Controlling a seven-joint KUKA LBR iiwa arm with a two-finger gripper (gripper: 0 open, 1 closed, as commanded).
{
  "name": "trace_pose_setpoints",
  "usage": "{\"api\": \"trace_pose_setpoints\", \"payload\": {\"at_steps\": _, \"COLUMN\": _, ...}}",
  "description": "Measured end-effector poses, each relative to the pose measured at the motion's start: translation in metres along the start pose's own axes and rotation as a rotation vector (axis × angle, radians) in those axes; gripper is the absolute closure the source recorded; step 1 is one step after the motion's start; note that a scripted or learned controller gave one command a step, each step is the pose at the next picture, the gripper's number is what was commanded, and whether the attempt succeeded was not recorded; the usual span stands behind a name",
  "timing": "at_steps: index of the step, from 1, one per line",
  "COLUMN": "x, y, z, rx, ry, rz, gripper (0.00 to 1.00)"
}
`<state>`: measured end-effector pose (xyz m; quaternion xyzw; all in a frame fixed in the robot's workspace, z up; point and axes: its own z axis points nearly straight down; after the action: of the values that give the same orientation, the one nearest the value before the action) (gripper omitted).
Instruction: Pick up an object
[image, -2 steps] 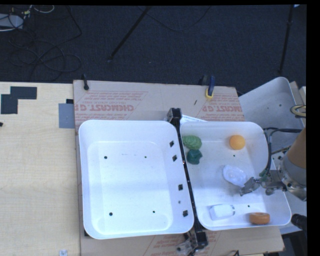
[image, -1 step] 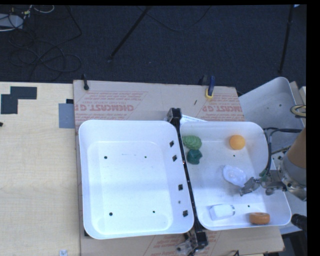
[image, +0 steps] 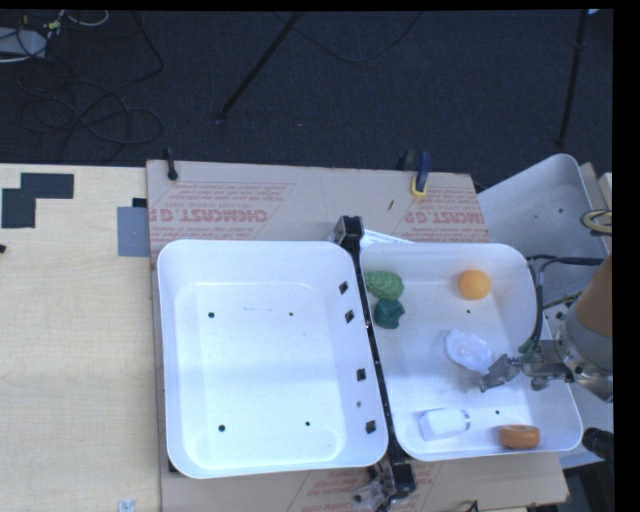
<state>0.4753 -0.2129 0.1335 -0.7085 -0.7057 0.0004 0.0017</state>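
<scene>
The gripper (image: 497, 375) sits low in the right bin (image: 520, 262), beside a clear lump (image: 468, 349); an orange ball (image: 474, 284) lies near the bin's far edge; green lumps (image: 385, 297) hug its left wall.

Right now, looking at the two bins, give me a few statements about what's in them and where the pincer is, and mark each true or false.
1. The orange ball lies in the right bin. True.
2. The green lump sits in the left bin. False: it is in the right bin, by the divider.
3. The pincer is over the right bin, beside the clear object. True.
4. The white block is at the far edge. False: it lies near the front edge, left of the orange disc.
</scene>
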Motion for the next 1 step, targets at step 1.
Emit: {"api": "trace_pose_setpoints", "payload": {"at_steps": 1, "x": 0.0000, "y": 0.0000, "z": 0.0000, "rx": 0.000, "ry": 0.000, "rz": 0.000, "gripper": 0.00}}
